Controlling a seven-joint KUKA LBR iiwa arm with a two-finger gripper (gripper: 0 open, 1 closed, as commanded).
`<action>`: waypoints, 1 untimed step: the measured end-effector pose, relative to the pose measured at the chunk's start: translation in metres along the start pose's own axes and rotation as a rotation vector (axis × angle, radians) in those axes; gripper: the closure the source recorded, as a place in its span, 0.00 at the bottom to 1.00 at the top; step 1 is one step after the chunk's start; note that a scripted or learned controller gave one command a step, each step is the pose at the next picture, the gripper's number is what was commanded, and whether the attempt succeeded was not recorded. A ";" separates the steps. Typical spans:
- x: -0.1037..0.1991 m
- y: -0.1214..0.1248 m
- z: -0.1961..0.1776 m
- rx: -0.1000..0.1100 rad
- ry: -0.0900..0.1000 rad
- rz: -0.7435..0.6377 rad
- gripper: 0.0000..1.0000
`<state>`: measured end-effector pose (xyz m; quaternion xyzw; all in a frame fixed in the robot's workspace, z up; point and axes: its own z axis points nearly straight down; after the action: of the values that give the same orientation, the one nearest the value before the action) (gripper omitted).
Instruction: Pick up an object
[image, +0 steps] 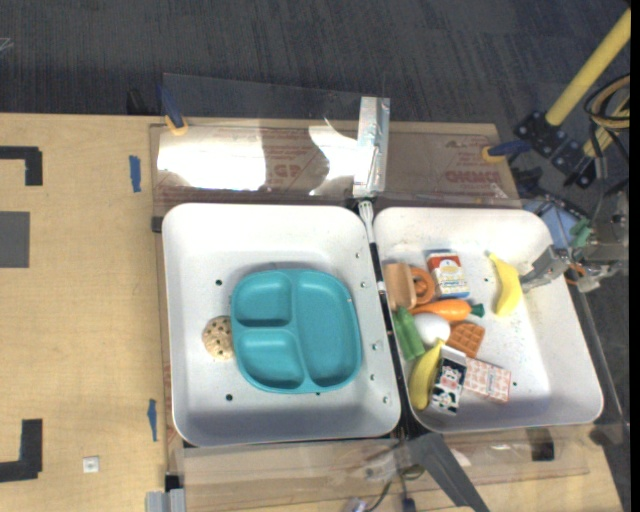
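Where left bin (190, 300) holds teal tray (297, 330), round speckled cookie (218, 337) touches.

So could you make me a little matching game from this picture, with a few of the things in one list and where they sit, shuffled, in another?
Things:
1. cookie
2. teal tray
3. banana
4. milk carton

Places:
A. middle of the left bin
B. right bin, nearest its right wall
C. left bin, just left of the tray
D. right bin, top of the toy pile

Pairs: 1-C, 2-A, 3-B, 4-D
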<state>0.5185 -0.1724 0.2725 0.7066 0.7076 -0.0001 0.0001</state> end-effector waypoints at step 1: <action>0.059 -0.019 0.135 0.007 0.001 0.198 0.00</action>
<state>0.4997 -0.1132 0.1371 0.7731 0.6342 -0.0020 -0.0029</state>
